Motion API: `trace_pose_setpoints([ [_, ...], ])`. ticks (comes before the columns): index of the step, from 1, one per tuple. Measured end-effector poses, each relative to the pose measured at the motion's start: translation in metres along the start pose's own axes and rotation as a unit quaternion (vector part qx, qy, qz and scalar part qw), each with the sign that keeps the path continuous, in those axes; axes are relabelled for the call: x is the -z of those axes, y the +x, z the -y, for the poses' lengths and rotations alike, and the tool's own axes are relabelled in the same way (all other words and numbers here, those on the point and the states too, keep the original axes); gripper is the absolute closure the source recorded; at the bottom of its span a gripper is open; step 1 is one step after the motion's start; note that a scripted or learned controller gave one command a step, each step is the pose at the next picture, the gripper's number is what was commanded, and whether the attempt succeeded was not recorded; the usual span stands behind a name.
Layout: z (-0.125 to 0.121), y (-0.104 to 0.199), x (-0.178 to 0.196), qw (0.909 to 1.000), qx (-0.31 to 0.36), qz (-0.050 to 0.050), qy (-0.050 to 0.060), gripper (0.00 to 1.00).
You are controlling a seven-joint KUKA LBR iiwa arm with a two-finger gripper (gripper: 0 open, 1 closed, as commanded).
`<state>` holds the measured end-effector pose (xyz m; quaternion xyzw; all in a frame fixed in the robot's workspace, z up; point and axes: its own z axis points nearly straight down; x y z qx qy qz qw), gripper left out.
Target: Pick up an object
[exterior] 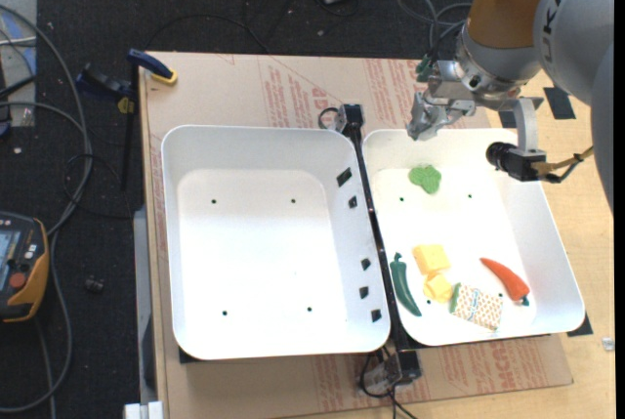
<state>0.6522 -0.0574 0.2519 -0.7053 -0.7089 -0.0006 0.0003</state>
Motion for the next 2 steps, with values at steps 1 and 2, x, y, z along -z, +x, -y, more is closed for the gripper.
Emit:
trace_pose_setpoints([
  [1, -0.001, 0.049, -0.013, 1.0, 0.0, 0.0, 0.001, 1.0],
  [2, 0.007, 0.105, -0.006, 1.0, 0.0, 0.0, 0.0, 1.0],
])
